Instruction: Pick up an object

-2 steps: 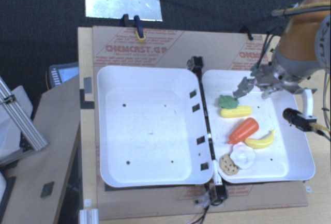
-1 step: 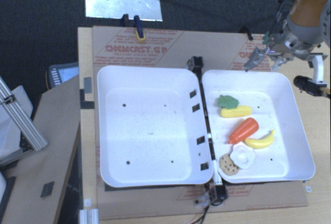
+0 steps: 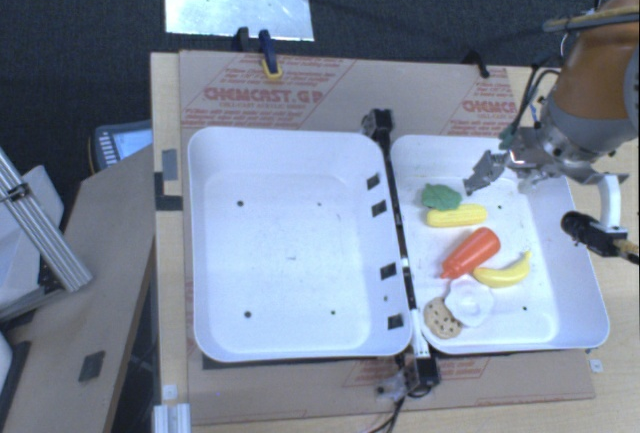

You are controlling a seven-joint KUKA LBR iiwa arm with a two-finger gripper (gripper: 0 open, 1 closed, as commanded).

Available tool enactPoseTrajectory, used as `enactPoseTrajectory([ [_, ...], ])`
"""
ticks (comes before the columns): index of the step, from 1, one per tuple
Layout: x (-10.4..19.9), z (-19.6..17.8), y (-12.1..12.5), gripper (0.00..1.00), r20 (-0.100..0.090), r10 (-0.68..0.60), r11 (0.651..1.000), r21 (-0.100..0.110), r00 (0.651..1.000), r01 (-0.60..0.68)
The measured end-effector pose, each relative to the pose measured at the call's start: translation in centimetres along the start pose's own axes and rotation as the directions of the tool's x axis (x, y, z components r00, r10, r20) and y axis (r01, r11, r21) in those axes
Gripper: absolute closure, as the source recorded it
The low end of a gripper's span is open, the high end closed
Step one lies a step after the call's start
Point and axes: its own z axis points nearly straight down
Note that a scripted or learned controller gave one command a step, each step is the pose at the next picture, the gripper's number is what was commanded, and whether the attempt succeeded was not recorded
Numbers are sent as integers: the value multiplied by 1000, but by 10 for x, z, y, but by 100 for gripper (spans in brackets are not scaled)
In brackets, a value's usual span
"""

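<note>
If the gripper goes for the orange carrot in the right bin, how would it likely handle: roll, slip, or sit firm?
The carrot looks like smooth moulded plastic, so probably light, stiff and somewhat slippery. Its rounded, tapered body would likely roll or pivot if pushed sideways. The banana appears to touch it, which may check rolling that way but could crowd the gripper.

Two shallow white plastic bins sit side by side, the left bin [image 3: 290, 251] and the right bin [image 3: 570, 291]. The right one holds six toy food pieces, one of each: a green leafy piece [image 3: 440, 195], a yellow corn cob [image 3: 456, 216], an orange carrot [image 3: 471, 252], a yellow banana [image 3: 503, 271], a white fried egg [image 3: 468, 302], and a brown round cookie [image 3: 441, 319].
</note>
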Motion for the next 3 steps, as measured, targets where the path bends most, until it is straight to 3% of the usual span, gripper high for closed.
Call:
enactPoseTrajectory([
  [1, 4, 36, 81, 0, 3, -6, 1000, -14, 1000, 6],
  [2, 2, 32, 29, 0, 2, 0, 1000, -3, 1000, 0],
  [3, 30, 59, 80, 0, 2, -7, 1000, -11, 1000, 7],
])
